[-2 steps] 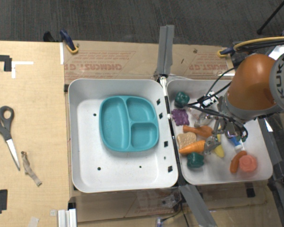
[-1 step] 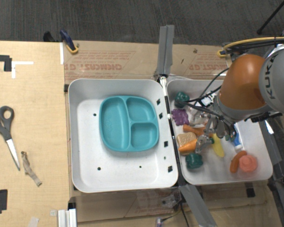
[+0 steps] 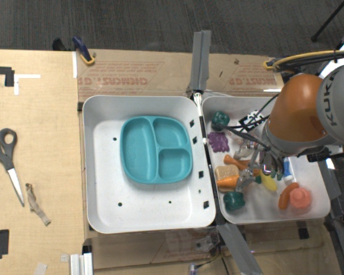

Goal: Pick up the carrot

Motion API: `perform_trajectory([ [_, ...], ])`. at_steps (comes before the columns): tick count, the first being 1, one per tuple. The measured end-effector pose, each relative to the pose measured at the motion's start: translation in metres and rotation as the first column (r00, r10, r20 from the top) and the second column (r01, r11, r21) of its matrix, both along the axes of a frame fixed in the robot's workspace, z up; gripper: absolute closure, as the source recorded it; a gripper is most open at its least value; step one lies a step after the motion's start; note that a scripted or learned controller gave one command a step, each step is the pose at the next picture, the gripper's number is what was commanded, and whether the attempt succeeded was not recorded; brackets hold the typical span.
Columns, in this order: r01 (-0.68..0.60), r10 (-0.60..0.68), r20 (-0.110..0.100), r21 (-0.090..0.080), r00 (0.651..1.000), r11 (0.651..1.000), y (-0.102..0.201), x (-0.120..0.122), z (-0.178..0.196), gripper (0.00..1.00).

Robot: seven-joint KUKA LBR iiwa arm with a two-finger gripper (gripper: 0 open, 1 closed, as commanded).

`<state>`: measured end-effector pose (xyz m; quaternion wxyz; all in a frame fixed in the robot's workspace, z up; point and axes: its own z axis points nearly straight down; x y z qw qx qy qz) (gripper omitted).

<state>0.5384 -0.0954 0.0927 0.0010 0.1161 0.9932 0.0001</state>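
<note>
Tool [image 3: 253, 173] hangs right over the carrot [image 3: 228, 181]; I can't tell its grip. Crowded bin [image 3: 309, 211]: bread [image 3: 225, 171] beside it could get snagged instead.

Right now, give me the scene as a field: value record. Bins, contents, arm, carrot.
left bin: holds a teal divided plate
right bin: holds a mixed pile of toy food
carrot: orange, near the right bin's left wall, beside a tan bread-like block
other items: purple grapes, teal pieces, pink item
arm: over the right bin
gripper: low among the items; finger state unclear
bench: scissors at left
</note>
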Motion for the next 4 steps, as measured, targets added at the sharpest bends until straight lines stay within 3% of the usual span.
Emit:
perform_trajectory([
  [1, -0.140, 0.140, 0.001, -0.001, 0.990, 0.990, 0.002, -0.018, 0.000, 0.00],
  [2, -0.168, 0.168, 0.002, -0.003, 0.986, 0.986, 0.000, -0.059, 0.000, 0.00],
  [4, -0.082, 0.082, 0.002, 0.000, 0.997, 0.997, 0.002, -0.059, 0.000, 0.00],
])
